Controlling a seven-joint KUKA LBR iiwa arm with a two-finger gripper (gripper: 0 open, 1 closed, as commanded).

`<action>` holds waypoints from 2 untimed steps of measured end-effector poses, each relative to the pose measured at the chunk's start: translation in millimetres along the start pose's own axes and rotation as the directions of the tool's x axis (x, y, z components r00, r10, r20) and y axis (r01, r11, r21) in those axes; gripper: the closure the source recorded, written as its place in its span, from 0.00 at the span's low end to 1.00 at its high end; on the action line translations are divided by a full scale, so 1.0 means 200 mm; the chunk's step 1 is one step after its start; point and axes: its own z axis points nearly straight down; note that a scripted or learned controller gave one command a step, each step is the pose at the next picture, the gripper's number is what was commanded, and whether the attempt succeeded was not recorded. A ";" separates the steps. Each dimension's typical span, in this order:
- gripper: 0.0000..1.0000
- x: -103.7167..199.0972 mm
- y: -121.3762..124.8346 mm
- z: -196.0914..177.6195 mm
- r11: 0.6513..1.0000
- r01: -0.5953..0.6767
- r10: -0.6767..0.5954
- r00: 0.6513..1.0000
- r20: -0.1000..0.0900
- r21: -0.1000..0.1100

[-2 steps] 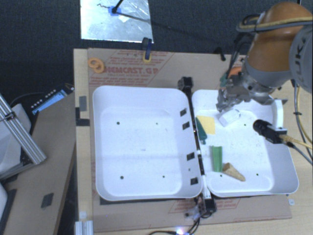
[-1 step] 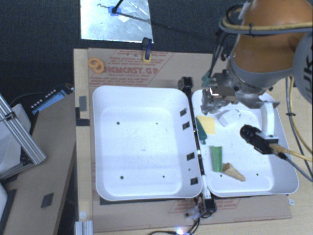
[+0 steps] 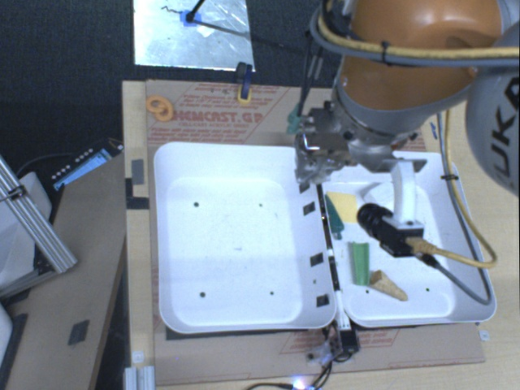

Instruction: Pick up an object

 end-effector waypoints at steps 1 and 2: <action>1.00 0.37 -0.06 -0.16 1.000 0.000 0.000 1.000 0.000 0.002; 1.00 0.26 -0.05 -0.59 1.000 -0.011 0.011 1.000 0.000 -0.004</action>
